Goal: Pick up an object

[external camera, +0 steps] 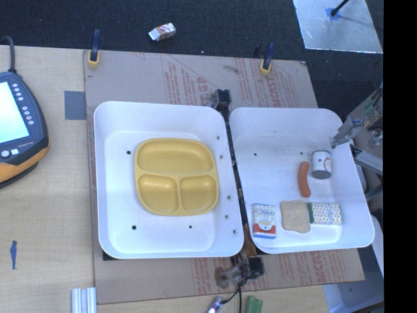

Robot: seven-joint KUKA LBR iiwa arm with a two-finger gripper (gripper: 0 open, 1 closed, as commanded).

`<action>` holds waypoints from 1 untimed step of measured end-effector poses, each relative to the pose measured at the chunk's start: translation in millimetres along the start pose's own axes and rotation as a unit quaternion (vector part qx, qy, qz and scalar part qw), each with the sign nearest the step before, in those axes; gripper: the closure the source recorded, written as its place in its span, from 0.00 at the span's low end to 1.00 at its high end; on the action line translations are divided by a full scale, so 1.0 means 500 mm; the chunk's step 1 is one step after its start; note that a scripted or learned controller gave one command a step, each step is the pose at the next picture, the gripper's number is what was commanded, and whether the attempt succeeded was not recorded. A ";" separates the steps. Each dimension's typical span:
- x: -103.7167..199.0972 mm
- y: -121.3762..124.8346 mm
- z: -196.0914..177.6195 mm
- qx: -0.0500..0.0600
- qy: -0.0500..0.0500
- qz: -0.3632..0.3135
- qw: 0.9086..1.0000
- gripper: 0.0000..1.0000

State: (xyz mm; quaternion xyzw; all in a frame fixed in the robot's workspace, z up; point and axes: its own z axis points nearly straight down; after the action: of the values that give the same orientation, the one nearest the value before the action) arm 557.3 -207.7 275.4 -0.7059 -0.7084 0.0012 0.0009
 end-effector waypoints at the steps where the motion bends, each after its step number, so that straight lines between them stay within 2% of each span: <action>1: 0.023 0.066 0.299 -0.002 -0.001 -0.001 1.000 0.00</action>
State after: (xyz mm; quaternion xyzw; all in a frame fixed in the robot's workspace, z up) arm 589.7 -196.0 125.6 -0.7048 -0.7094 0.0010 -0.0013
